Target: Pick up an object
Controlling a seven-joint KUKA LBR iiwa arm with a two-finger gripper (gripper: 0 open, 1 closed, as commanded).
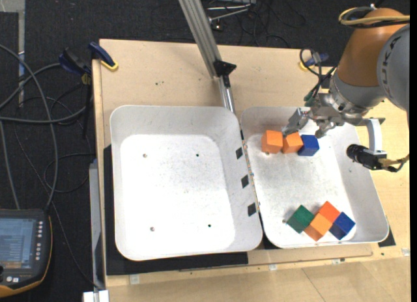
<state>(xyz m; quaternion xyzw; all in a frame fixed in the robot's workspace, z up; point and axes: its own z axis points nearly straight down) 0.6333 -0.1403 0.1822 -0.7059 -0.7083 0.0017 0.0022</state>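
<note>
The right bin (306, 180) holds two groups of small blocks. Near its far edge an orange block (273, 141), a second orange block (293, 142) and a blue block (309, 145) sit in a row, touching. My gripper (306, 125) hangs just behind and above this row, open, its fingers spread apart with nothing between them. Near the front edge a green block (300, 219), two orange blocks (329, 211) (317, 228) and a blue block (342, 225) lie bunched together.
The left bin (169, 177) lies beside the right one, with black clips along the shared rim (246, 180). A metal pole (202, 30) slants in from the top to the bins' far edge. Clamps sit at the bench's far corners.
</note>
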